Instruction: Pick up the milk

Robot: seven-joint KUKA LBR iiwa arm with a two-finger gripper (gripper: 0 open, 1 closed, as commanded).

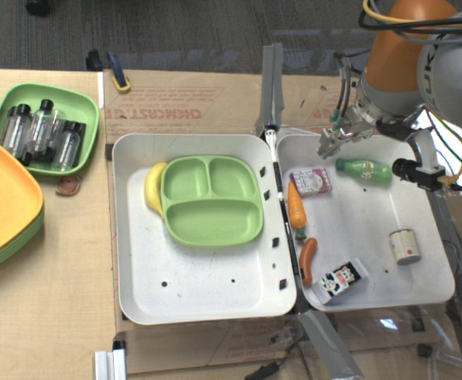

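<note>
White plastic is the ground being worked here: two shallow bins on the counter, and the right bin [433,279] is where the milk [340,280] is found, a small black-and-white cow-print carton lying flat at the near left corner, just beside the sausage [307,258] and the carrot [295,206] along the left wall. The gripper [338,135] is seen hanging at the far edge of that same bin, near its far left corner, well apart from the carton; whether the fingers are released or clenched cannot be told from this angle (the tips are too small and tangled with the bin rim), and nothing is seen held between them.

So the approach is judged to be the step in hand. A long traverse toward the near edge would be called for, and it is best flown high, so that the pink packet [311,181] and the green bottle [364,169] are passed over untouched. The wrist is best turned so the carton's narrow width is spanned. Care is wanted at the descent: the carton lies tight to the bin's near left corner, and one finger could be caught on the wall or on the sausage.
</note>
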